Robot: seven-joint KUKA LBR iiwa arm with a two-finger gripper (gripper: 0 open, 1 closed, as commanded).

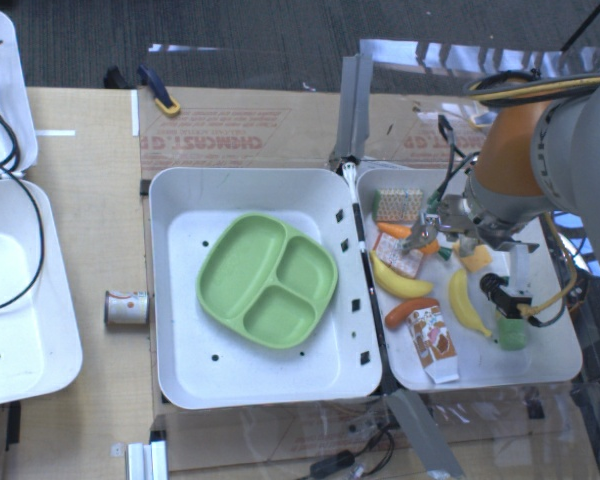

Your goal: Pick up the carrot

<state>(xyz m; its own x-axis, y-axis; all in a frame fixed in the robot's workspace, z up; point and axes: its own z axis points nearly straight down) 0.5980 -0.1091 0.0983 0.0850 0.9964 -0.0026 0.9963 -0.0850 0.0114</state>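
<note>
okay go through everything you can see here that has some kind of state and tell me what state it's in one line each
gripper: low in the right bin, over the carrot; grip unclear.
carrot: lying flat in the right bin, partly covered.
green plate: right side up in the left bin, nothing on it.
small carton: lying on its side.
bananas: lying flat, unpeeled.

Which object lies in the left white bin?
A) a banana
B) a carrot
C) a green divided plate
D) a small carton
C: the green divided plate lies alone in the left bin, while the food items lie in the right bin beside it.
</note>
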